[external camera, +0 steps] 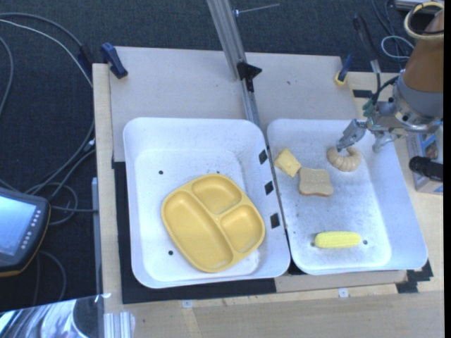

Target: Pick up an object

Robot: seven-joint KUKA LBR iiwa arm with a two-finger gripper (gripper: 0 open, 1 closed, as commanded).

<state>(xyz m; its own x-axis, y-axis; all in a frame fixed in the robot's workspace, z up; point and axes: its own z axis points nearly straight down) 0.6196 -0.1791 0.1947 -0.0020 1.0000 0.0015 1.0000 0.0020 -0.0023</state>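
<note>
Bins: left holds yellow tray; right holds corn; gripper spread wide

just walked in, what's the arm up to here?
It's on a pick attempt in the right bin. The gripper hangs open over the bin's far end, just above a croissant, with nothing between its fingers. A slice of bread, a cheese wedge and a corn cob lie untouched in the same bin. The left bin holds a yellow divided plate.
</note>
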